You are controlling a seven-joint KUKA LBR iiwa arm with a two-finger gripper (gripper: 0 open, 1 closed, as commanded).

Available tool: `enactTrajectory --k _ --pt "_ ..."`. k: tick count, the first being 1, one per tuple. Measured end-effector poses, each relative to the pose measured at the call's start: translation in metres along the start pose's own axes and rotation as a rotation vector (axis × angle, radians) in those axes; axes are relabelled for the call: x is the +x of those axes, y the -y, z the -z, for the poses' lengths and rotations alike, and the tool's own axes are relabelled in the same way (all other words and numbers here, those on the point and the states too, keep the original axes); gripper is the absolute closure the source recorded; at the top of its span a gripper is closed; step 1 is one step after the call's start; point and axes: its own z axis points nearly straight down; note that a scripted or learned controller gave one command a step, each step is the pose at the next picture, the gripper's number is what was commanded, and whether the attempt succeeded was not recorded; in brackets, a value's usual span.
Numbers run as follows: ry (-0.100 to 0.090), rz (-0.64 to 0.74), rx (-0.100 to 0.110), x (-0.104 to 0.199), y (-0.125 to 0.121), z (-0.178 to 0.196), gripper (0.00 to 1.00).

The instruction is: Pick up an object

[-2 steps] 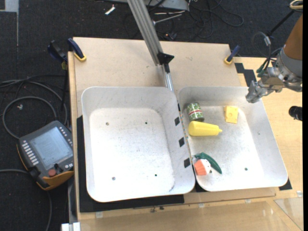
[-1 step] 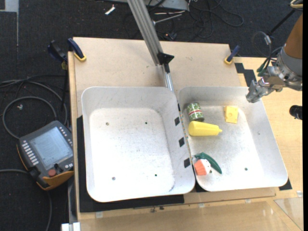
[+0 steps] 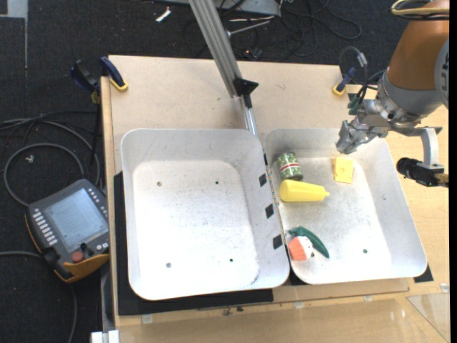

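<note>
The right bin (image 3: 400, 224) holds several small items. A green striped can (image 3: 289, 166) lies near its left wall, and a yellow bottle-shaped toy (image 3: 303, 191) lies just below it. A small yellow block (image 3: 343, 170) rests toward the bin's upper middle. A red and white toy with a green leaf (image 3: 305, 244) sits at the lower left of that bin. My gripper (image 3: 348, 142) hangs over the bin's upper part, just above and slightly right of the yellow block, with nothing visibly in it.
The left bin (image 3: 143, 148) sits beside the right one. A slanted metal pole (image 3: 218, 41) crosses the bench from the top to the bins' join. Clamps sit at the bench's far corners. A teach pendant (image 3: 68, 224) lies on the floor at left.
</note>
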Motion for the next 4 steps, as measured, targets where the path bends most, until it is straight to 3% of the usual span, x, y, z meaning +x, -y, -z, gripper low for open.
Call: enactTrajectory --k 1,3,4 --pt "-0.001 0.001 0.000 0.057 -0.007 -0.010 1.00" --pt "-0.001 0.002 -0.002 0.175 -0.012 0.009 1.00" --pt "0.000 0.000 0.001 0.223 -0.004 0.005 1.00"
